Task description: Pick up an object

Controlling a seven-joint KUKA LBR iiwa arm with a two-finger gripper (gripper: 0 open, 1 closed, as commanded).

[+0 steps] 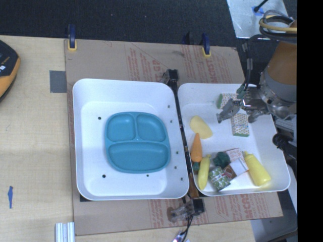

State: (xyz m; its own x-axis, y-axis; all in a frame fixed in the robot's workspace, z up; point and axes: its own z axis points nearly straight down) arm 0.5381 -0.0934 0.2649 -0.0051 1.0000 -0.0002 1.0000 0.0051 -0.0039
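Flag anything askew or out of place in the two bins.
Nothing is spilled or damaged. The right bin has toy food heaped untidily along its near edge, and the carrot lies against its left wall. The blue plate lies flat in the left bin.

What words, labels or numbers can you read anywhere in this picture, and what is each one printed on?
Nothing can be read for certain.
Brown board under the bins: faint red printing, too blurred to read.
Small packets in the right bin: printed patterns, too small to read.
Yellow and black device at the left edge: pale markings, too blurred to read.
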